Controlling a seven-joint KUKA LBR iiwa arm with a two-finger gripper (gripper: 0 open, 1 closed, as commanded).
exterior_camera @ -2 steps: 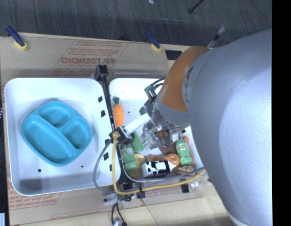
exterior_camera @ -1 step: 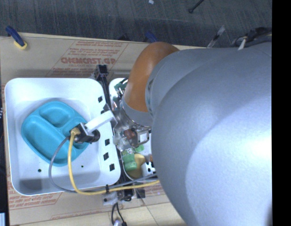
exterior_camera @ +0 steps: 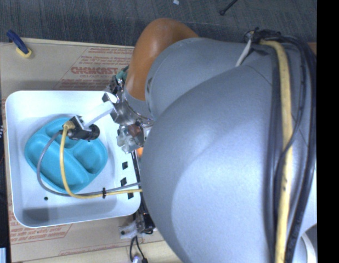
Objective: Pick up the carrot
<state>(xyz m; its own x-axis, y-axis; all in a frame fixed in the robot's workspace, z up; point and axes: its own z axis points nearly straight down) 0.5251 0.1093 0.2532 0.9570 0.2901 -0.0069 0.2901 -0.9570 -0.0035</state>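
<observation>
My gripper (exterior_camera: pixel 125 131) hangs low over the right edge of the left white bin (exterior_camera: pixel 27 147), close to the wall between the two bins. The big grey arm covers most of what lies to its right. A small orange patch (exterior_camera: pixel 139 142) shows just right of the gripper, under the arm. It may be the carrot, but too little of it shows to tell. I see nothing held in the gripper.
A light blue divided plate (exterior_camera: pixel 54 155) lies in the left bin, left of the gripper. The bench's cardboard surface (exterior_camera: pixel 76 64) runs behind the bin, with a blue and yellow tool (exterior_camera: pixel 18 44) at its far left corner.
</observation>
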